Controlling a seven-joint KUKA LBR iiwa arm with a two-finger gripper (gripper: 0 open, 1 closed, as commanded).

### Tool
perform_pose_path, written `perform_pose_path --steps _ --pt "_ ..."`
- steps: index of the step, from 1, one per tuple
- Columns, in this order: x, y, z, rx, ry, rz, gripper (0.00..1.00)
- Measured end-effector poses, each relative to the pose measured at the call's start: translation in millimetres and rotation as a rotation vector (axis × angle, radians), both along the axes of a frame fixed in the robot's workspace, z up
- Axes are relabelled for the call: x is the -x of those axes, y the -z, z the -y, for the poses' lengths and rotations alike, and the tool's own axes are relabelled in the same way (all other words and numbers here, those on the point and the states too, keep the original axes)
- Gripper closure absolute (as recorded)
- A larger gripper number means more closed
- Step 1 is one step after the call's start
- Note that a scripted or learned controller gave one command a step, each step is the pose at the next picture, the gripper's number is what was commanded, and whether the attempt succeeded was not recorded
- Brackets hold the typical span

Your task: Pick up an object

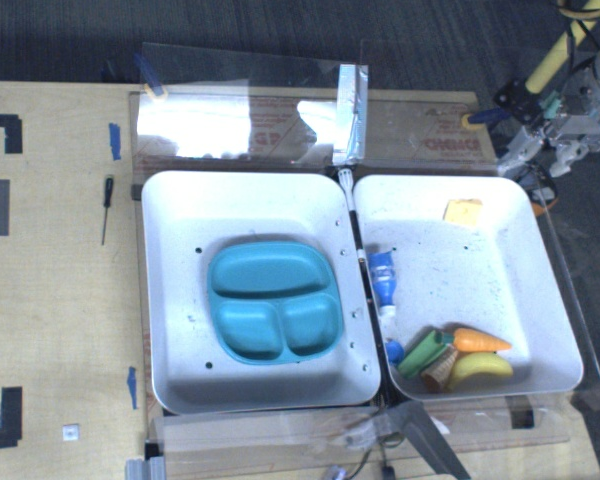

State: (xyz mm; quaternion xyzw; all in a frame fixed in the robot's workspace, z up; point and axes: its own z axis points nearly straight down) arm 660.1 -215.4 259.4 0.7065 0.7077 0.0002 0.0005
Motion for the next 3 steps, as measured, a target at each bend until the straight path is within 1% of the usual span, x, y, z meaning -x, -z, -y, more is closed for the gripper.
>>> perform_pose_path --steps 1,2,3 --pt "-3 137 -42 -0.002 0.422 -0.011 0.0" --pt "-7 172 -20 -0.012 0.25 -0.005 0.0" --pt "-7 174 -25 -0.003 0.146 -0.005 0.0"
